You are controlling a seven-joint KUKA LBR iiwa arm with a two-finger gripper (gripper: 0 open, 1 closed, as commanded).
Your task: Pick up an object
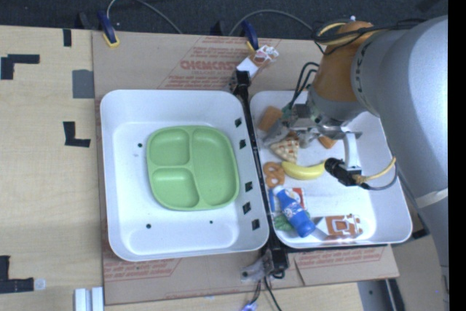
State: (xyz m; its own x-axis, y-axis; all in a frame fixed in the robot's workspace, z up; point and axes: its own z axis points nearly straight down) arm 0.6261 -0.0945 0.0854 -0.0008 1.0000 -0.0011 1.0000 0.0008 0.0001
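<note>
Camera view, left to right. Left white bin point(116, 178), centre-left of frame: a green divided plate point(193, 166) lies flat in it. Right white bin point(386, 229), centre-right: a pretzel point(273, 173) and a blue bottle point(293, 212) near its left wall, a waffle piece point(286, 149) above a banana point(304, 170), an orange-and-white block point(342, 225) at lower right. My gripper point(295, 126) hangs low over the waffle piece at the bin's upper left; whether it is released or clenched I cannot tell.

Even, soft light; slightly blurry overall.
</note>
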